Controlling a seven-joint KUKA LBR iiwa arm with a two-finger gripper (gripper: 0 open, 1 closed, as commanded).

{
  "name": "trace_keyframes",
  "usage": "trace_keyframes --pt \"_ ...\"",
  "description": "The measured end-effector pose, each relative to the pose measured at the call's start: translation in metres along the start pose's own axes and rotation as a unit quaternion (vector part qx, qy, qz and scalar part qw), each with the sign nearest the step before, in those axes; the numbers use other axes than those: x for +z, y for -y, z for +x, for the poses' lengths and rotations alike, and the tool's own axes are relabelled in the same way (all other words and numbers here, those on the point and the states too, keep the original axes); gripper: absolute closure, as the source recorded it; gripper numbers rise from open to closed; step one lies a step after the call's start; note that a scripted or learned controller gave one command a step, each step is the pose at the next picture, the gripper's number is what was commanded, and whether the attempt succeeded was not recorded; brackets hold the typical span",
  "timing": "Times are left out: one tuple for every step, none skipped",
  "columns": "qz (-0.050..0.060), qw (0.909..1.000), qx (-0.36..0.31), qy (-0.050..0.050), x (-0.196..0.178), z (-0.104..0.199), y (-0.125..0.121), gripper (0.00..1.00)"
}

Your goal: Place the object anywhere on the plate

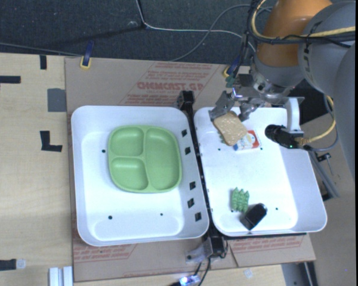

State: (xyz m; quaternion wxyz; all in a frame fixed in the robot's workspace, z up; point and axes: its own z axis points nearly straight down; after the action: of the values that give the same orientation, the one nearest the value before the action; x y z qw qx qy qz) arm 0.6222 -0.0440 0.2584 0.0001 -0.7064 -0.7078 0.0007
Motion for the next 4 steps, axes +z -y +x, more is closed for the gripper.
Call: trace_keyframes --pt "0.0 1.0 0.0 0.0 0.001 0.055 -0.007 1.0" --pt "0.0 1.0 -0.001 0.0 0.004 0.104 -0.013 1.0" --pt "0.0 1.0 0.0 0.0 0.011 0.147 -0.032 1.0" --pt "0.0 1.0 -0.001 0.0 0.022 0.195 -0.045 1.0"
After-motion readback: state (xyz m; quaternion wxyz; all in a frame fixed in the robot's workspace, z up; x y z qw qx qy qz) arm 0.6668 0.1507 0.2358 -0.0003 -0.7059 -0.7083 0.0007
